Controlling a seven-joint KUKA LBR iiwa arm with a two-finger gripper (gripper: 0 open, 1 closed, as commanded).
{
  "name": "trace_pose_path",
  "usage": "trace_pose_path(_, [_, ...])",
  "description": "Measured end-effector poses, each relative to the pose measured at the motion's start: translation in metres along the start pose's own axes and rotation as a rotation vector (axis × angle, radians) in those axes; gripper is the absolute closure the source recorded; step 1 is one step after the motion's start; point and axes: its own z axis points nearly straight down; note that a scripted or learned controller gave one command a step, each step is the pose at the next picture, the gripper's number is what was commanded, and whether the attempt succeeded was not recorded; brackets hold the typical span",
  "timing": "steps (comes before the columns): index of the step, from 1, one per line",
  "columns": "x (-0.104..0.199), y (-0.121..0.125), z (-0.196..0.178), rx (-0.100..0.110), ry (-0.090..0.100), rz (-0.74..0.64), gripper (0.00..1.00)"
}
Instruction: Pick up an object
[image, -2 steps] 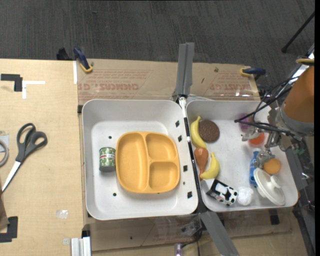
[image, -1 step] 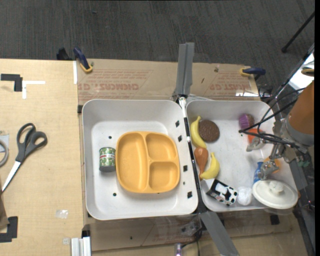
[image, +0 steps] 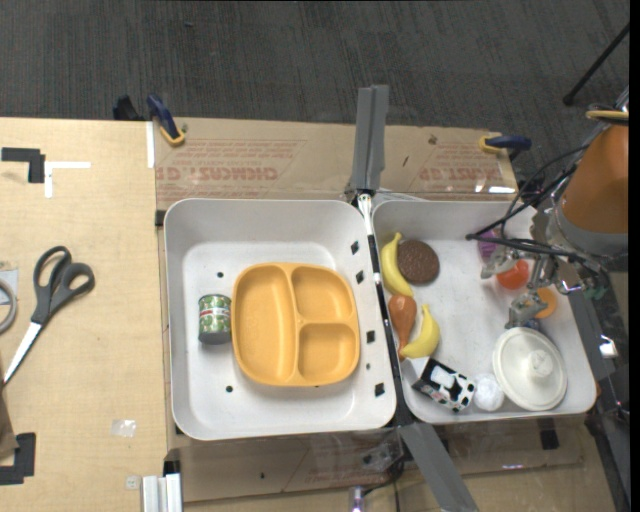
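Small orange and red toys (image: 522, 285) crowd the gripper (image: 528, 300), probably light, rigid plastic best pinched across their middles, though its grip cannot be told.

Even overhead light, soft shadows; right edge perhaps slightly blurred.

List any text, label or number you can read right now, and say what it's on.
Red print on the cardboard behind the bins: upside down and too blurred to read.
Label on the small can beside the yellow plate: too small to read.
Black-and-white box by the white bowl: no lettering can be made out.
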Motion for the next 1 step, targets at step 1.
trace_pose_path(1, [-0.0168,-0.0043,0.0033,-0.002,0.006,0.049,0.00])
